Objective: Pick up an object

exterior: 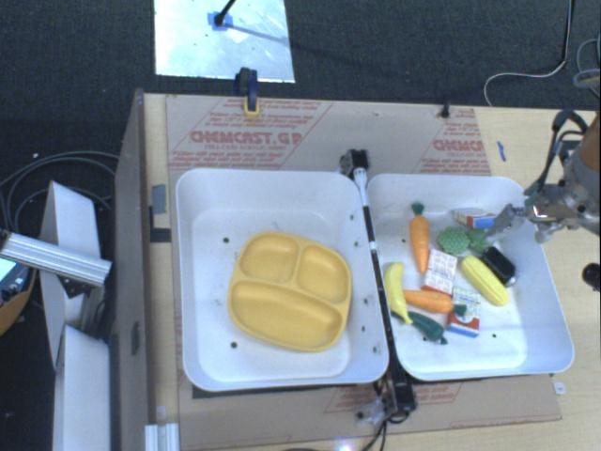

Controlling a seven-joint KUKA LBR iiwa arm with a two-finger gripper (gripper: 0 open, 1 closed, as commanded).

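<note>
On the left, a white bin (202, 252) holds a yellow divided plate (291, 289). Beside it, the right bin (545, 341) holds toy food — banana (395, 290), two carrots (419, 238), corn (484, 280), a green piece (456, 241). At the far right, the gripper (540, 212) hovers over that bin's upper right rim, just right of the food; its opening can't be made out.

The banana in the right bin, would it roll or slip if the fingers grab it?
The banana looks like smooth moulded plastic, so probably stiff, light and a bit slippery. Its curve should stop it rolling far, though a push might spin it against the carrot touching it.
</note>
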